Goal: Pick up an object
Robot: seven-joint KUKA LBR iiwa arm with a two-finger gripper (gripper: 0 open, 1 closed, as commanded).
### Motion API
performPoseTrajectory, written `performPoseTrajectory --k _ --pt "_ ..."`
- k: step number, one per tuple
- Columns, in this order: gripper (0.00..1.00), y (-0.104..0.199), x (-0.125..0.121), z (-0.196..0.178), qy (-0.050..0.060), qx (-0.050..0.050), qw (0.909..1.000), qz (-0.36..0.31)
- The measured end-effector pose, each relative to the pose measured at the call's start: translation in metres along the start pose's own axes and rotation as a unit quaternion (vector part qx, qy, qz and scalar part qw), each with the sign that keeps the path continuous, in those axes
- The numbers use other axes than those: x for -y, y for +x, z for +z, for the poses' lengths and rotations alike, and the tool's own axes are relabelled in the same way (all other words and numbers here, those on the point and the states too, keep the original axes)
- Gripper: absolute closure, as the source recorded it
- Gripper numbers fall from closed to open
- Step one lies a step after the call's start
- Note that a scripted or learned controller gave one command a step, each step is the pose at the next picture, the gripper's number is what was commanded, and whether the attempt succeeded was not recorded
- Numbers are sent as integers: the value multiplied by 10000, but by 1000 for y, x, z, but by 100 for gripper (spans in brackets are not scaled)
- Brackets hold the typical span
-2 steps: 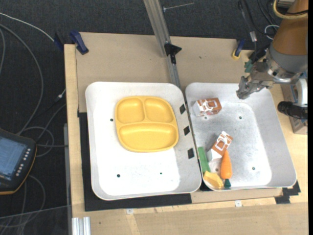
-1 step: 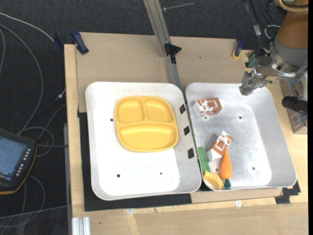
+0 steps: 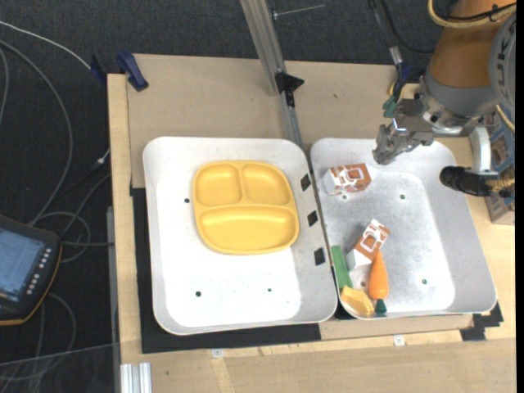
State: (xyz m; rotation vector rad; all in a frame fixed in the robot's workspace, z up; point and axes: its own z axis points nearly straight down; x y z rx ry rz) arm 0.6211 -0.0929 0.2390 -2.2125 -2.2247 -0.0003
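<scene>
Two white-and-orange cartons are lying in the right bin (image 3: 442, 244), one (image 3: 348, 178) upper left just beside the end effector (image 3: 391, 150), the other (image 3: 371, 240) lower centre touching one carrot (image 3: 377, 277), one green stick (image 3: 341, 266) and one yellow piece (image 3: 357, 301); one yellow tray (image 3: 244, 205) is sitting in the left bin (image 3: 172, 277). The end effector is hovering empty, its state too unclear to tell, and it is risking a miss by closing beside the near carton, or nudging it against the bin wall.

Tray (image 3: 244, 206) in left bin (image 3: 164, 244); cartons (image 3: 348, 178) in right bin (image 3: 442, 244).

A yellow divided plate (image 3: 244, 206) lies in the left white bin (image 3: 164, 244).
</scene>
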Motion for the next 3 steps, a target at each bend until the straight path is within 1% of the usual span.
performPoseTrajectory --k 1,2,3 --pt "100 55 -4 -10 -25 1 10000 -10" --pt "100 104 -4 5 8 2 10000 -4" --pt "100 168 -6 0 -21 0 10000 -12"
